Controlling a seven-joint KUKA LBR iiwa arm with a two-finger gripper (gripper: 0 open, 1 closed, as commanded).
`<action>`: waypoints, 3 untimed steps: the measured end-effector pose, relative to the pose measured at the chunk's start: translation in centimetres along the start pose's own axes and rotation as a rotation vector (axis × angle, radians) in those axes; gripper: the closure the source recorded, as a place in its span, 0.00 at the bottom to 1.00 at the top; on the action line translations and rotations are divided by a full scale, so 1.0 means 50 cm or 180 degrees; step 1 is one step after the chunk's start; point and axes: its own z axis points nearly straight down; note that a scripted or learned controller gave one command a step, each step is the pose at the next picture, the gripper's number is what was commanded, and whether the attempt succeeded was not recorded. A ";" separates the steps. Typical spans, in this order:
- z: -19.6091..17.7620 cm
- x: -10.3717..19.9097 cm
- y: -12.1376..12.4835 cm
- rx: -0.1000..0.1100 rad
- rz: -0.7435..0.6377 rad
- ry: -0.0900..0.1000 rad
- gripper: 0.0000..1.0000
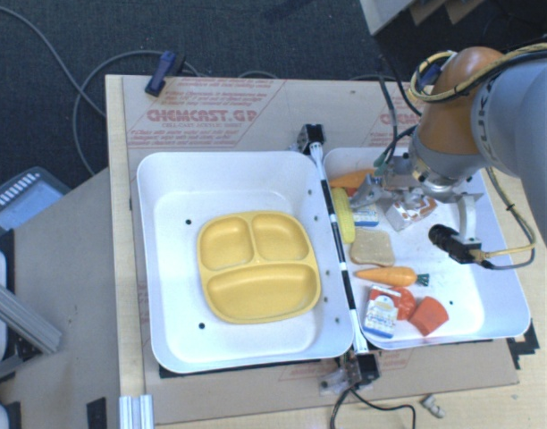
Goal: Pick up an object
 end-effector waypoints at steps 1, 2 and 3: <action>0.037 -0.013 0.062 -0.0016 -0.0002 0.0005 0.00; 0.045 -0.006 0.089 0.0048 -0.0001 0.0003 0.00; 0.046 -0.027 0.094 0.0059 -0.0007 0.0030 0.00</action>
